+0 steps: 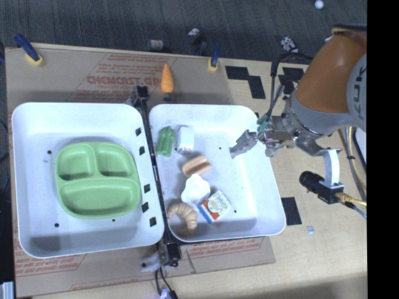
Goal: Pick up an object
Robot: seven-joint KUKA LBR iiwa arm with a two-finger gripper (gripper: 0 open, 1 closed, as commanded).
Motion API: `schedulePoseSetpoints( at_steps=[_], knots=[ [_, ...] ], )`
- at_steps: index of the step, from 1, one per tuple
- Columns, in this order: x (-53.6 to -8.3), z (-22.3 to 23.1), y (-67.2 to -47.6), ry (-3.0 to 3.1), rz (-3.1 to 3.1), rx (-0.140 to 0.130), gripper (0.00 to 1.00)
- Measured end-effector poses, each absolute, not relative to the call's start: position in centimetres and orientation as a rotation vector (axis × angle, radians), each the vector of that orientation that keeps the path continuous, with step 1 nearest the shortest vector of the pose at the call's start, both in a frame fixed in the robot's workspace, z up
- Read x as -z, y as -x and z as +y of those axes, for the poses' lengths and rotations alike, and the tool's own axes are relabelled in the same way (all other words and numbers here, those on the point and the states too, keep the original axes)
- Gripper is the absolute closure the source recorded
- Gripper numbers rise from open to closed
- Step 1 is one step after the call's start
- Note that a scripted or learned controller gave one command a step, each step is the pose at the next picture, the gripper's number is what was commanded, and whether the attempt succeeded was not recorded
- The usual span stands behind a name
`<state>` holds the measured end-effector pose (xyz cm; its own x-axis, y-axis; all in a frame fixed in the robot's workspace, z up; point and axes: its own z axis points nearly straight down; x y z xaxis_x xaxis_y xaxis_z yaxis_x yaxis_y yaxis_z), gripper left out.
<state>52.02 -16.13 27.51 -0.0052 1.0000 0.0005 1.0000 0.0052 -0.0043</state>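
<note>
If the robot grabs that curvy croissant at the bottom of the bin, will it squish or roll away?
The croissant looks like a toy, so it is probably light and fairly stiff. Its curved, bumpy shape should stop it rolling, though rounded ends might slip from the gripper. It rests by the bin wall and the small carton, so a push may jam it.

We see the arm (330, 86) as a bulky rounded body — a broad orange band over a grey shell, with part of a dark letter marking on the grey at the far right. Black cables run along its left flank. Below the wrist sits a cluttered grey metal block with a small green part, and the gripper (242, 144) is pale grey metal.
</note>
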Motion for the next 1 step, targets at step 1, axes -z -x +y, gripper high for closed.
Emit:
schedulePoseSetpoints(
  at_steps=[1],
  knots=[
    [-9.16,-17.92,-54.05,2.213,-2.228,-0.003,0.0]
  ],
)
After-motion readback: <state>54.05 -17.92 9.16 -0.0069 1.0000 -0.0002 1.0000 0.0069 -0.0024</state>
